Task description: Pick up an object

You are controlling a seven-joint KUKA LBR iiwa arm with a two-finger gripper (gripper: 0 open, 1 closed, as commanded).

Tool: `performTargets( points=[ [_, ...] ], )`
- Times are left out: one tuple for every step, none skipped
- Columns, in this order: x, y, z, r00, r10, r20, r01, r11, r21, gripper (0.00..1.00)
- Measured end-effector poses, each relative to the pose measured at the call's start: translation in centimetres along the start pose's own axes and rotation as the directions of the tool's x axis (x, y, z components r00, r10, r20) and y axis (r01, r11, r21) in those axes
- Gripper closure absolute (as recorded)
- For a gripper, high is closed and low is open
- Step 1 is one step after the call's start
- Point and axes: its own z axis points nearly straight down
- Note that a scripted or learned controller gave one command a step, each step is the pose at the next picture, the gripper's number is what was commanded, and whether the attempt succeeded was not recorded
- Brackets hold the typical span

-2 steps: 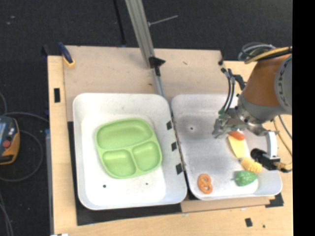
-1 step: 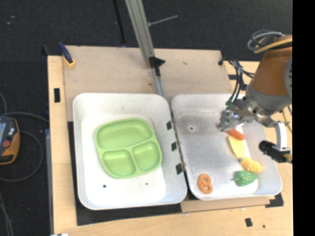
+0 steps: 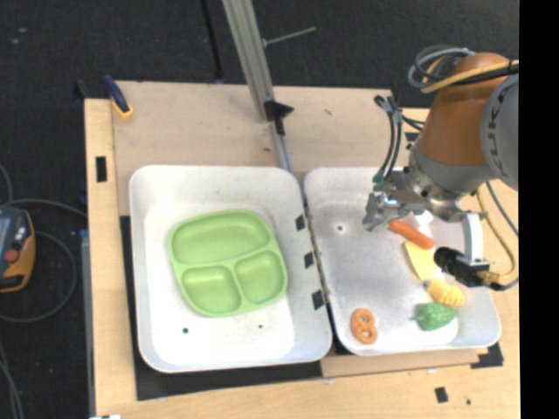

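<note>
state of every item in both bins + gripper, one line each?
Green divided tray: flat, upright, in left bin.
Carrot: lying in right bin, just beside gripper.
Corn cob: lying, right bin.
Green leafy toy: lying, near front edge.
Pretzel: flat, right bin's front.

We look down on a pale wooden bench (image 3: 201, 120) standing on a dark speckled floor (image 3: 105, 24); 1 grey metal post (image 3: 249, 42) rises at a slant from the bench's far side, with a thin rod (image 3: 288, 35) jutting from it; black cables (image 3: 39, 260) loop over the floor at the left, beside an orange and black box (image 3: 13, 251); the light is even and soft.
</note>
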Motion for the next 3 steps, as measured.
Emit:
performTargets(
  points=[
    [5.7,0.1,0.2,1.000,-0.001,0.000,0.001,1.000,0.003,1.00],
    [10.1,-0.8,0.4,1.000,0.001,0.001,-0.001,1.000,0.004,1.00],
    [14.9,-1.7,0.4,1.000,0.001,-0.001,-0.001,1.000,0.004,1.00]
  ],
)
